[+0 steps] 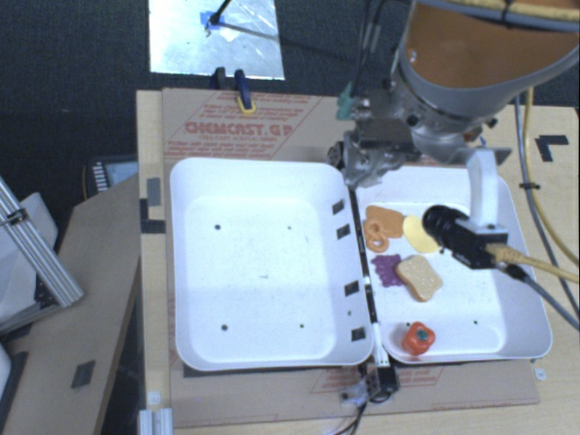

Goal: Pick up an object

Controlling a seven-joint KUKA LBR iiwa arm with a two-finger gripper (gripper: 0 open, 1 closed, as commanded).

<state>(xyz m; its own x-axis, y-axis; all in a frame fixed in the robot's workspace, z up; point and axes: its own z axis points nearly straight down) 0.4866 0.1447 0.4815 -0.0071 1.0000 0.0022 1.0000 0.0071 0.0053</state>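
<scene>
Arm (480, 43) enters from the right, wrist angled down. End effector (372, 166) sits over the right bin's (517, 333) far-left corner; finger state cannot be determined.

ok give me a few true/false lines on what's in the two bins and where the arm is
1. The toy food all lies in the right bin. True.
2. The purple grapes sit in the left bin. False: they lie in the right bin, beside the bread slice.
3. The orange-red pepper lies near the right bin's front edge, apart from the others. True.
4. The gripper hangs over the left bin's middle. False: it is at the back, near the divide between bins.
</scene>
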